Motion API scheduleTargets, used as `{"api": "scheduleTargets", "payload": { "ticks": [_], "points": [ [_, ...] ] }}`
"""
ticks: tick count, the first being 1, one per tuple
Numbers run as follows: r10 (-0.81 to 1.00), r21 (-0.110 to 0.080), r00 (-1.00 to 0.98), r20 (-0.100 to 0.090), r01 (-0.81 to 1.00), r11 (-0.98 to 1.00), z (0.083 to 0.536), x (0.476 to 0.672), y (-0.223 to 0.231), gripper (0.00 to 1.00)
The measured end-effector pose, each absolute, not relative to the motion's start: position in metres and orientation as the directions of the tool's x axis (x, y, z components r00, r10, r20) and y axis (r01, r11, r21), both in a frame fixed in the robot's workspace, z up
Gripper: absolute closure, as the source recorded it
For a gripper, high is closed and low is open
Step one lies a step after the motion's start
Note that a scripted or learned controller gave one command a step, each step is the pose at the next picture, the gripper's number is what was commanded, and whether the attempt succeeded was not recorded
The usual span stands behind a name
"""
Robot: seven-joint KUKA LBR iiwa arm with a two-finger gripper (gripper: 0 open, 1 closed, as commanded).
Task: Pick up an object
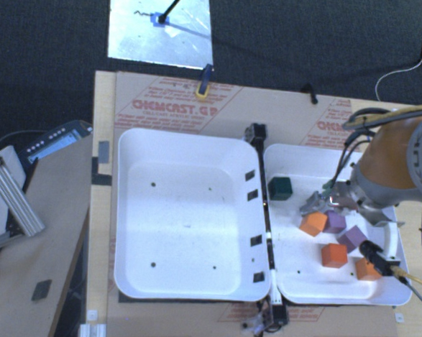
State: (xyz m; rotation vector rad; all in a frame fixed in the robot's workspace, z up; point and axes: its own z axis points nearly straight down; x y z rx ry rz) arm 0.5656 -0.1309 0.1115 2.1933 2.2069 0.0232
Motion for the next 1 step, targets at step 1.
{"api": "scheduleTargets", "payload": {
  "ticks": [1],
  "points": [
    [1.0, 0.031, -0.004, -0.012, 0.999, 0.004, 0.1051, 0.5409, -0.1321, 0.0]
  ]
}}
